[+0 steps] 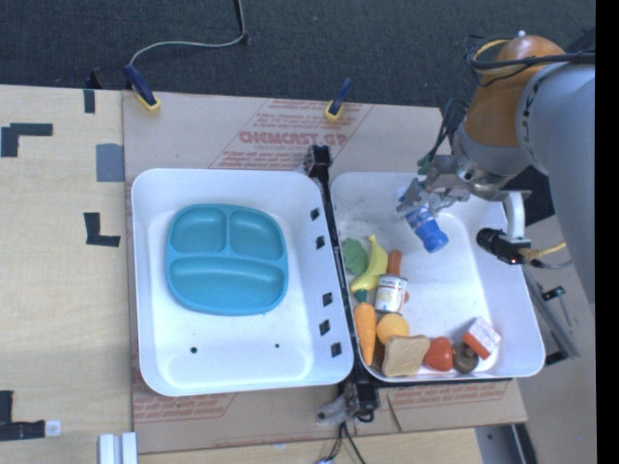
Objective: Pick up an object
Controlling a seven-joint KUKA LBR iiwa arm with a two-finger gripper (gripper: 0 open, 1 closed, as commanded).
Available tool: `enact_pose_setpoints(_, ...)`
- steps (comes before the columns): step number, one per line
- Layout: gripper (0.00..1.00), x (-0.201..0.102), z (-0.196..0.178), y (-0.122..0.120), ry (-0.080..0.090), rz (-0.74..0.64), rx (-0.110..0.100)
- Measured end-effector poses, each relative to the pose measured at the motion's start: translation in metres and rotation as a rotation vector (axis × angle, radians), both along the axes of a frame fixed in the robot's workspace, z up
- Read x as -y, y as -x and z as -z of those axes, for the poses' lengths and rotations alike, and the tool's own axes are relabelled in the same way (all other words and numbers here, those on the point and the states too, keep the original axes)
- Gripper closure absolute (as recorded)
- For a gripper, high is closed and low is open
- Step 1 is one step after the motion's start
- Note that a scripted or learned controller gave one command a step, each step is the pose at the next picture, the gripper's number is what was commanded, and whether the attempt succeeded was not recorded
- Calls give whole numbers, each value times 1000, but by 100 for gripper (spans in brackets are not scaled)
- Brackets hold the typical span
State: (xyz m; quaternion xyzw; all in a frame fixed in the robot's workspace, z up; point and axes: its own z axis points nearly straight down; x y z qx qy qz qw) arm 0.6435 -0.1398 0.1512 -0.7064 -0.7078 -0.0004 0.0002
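Gripper (426,211) at two o'clock of the right bin (503,303), fingers clamped on a blue object (429,232). Blue divided plate (228,258) lay in the left bin (155,259).

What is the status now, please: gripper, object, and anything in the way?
Gripper over right bin, shut on blue object. Object lifted clear of food pile. Blue tray sits in left bin. Nothing in the way.

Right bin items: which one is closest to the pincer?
The blue object, right at the pincer, apart from the pile along the bin's left and near edges.
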Motion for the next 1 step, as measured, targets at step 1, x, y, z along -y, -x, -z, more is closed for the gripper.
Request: enact_pose_setpoints(1,100,-83,-33,-2,0,0,-1)
